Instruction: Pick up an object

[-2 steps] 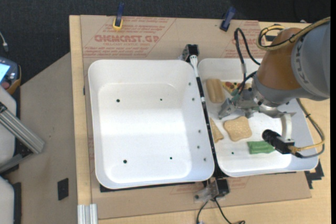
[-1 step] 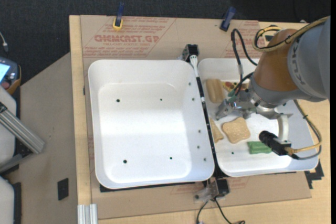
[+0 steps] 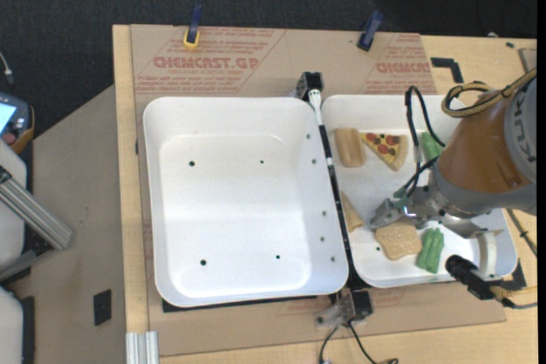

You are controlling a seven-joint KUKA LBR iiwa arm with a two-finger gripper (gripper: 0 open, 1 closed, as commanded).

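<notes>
In the right bin (image 3: 367,268), a pizza slice (image 3: 385,147) lies at frame top, a toast piece (image 3: 398,241) below it.

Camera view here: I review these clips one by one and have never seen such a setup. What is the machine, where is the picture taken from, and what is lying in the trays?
One camera looks down at a slant on a bench with two shallow white bins. The grey arm with an orange band reaches in from the right; its gripper is low over the right bin. That bin holds toy food: a pizza slice, a tan bread piece, a tan slice just under the gripper and a green piece. I cannot see anything gripped. The left bin sits alongside.
</notes>
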